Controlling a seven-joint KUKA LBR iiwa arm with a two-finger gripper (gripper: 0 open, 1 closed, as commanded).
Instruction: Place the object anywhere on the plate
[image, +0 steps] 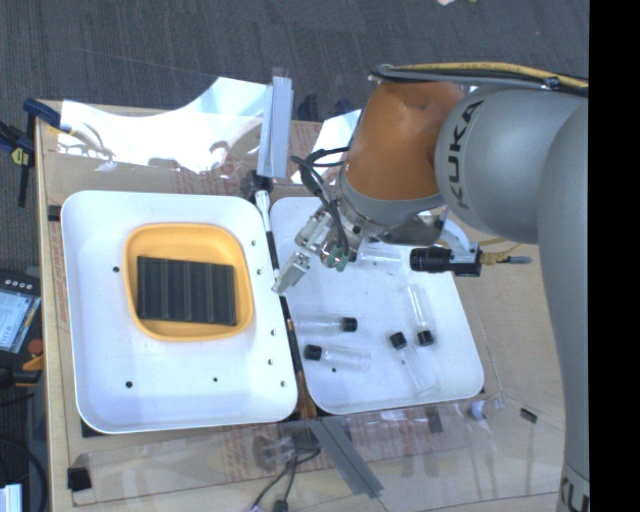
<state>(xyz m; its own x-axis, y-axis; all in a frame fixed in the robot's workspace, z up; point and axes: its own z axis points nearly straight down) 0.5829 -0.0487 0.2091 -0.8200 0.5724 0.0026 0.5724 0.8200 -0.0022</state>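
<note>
Nearest the camera, in the right bin (455, 385), four clear vials (328, 324) with black caps lie scattered, apart from one another. Above them hangs the hand (300, 262), near the bins' shared edge; whether it is clenched or released, I cannot tell. Across that edge, the yellow plate (187, 245) sits in the left bin (90, 385).

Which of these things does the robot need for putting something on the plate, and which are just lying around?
For the job:
- yellow plate in the left bin
- clear tubes with black caps in the right bin
- gripper, above the right bin's left side

Just lying around:
- crumpled white sheet behind the bins
- grey bar standing behind the bins
</note>
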